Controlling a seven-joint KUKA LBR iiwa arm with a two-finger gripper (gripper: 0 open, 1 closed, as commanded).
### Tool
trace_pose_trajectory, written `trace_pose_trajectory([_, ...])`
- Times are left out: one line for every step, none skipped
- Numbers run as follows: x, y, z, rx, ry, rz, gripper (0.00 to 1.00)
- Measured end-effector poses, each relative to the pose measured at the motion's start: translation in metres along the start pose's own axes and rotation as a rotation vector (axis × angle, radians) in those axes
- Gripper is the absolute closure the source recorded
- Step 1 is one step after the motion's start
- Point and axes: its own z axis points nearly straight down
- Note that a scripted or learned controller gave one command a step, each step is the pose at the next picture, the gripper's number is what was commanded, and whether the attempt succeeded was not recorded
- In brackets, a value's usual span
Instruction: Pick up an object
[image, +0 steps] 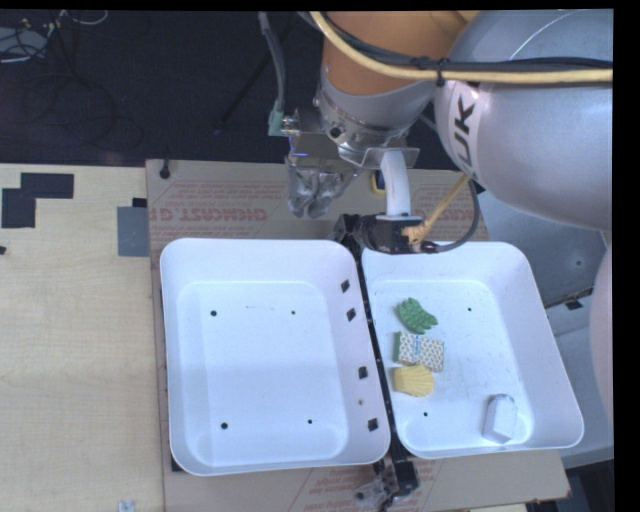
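Pre-grasp step. Grey two-finger gripper (314, 196) hung upper centre, above the bins' far edge, jaws' state impossible to tell. Green leafy piece (415, 316), patterned square block (419, 351), yellow lump (413, 380), white block (500, 418) lay in right white bin (545, 330). Next, likely: shift right, descend.

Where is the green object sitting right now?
In the right bin, the green object lies near the divider, just above the patterned square piece and the yellow piece.
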Motion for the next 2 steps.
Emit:
trace_pose_trajectory([0.062,0.027,0.088,-0.009,0.002,-0.001,1.00])
trace_pose_trajectory([0.071,0.027,-0.005,-0.025,0.006,0.002,1.00])
